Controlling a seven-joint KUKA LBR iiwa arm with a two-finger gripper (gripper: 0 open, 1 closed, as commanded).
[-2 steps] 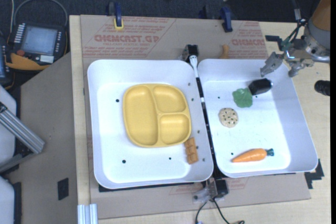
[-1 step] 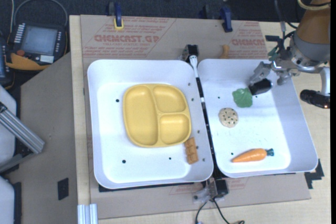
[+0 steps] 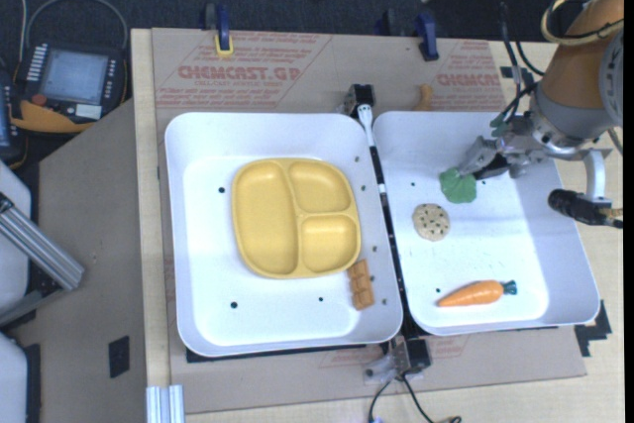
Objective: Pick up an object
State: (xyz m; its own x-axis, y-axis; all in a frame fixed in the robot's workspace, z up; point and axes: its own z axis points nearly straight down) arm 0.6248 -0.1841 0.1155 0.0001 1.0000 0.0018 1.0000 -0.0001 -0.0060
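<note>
Your claw [image 3: 474,169] sits low at the green piece [image 3: 459,186], upper part of the right bin [image 3: 565,307]; can't tell its grip state. Risk: it nudges the piece toward 7 o'clock w/o catching it. Cookie [image 3: 431,222] just past, carrot [image 3: 477,293] at 6. Left bin [image 3: 198,312] has a yellow tray [image 3: 294,216] on the cardboard-covered worktop [image 3: 297,64]; dark floor, pendant [image 3: 71,79] at 9.

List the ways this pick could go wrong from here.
1. The pincer sits at the edge of the small green leafy toy, not centred over it, so it may only nudge it aside.
2. The round speckled cookie lies just below the green toy; a shove could knock the two together.
3. The green toy looks low and lumpy, so a grip on it may slip.
</note>
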